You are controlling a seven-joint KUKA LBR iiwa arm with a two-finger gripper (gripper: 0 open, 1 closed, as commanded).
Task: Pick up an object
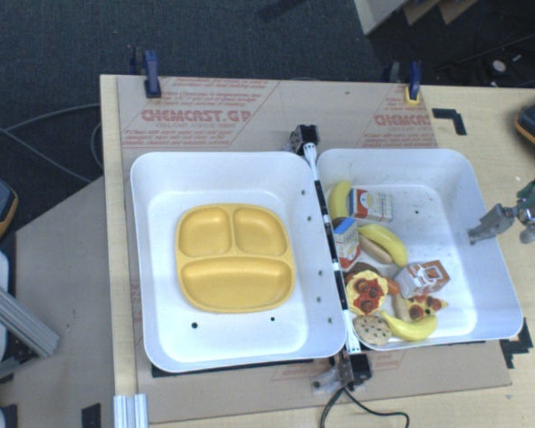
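Round tan cookie [372,330] sits at front of right white bin [481,239] w/ yellow banana [410,326]; I see grey gripper [490,225] over bin's right rim, can't tell its state

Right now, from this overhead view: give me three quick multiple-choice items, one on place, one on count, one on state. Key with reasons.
1. Where does the yellow divided plate lie?
A. left bin
B. right bin
C. on the bench outside the bins

2. How many compartments does the plate have?
A. two
B. three
C. five

3. Where is the gripper relative to the toy food pile?
A. pressed into the pile
B. at the right bin's right edge, apart from the pile
C. over the left bin

Key: 1 A, the plate sits alone in the left bin. 2 B, two small sections above one wide one. 3 B, bare floor of the right bin separates gripper and pile.
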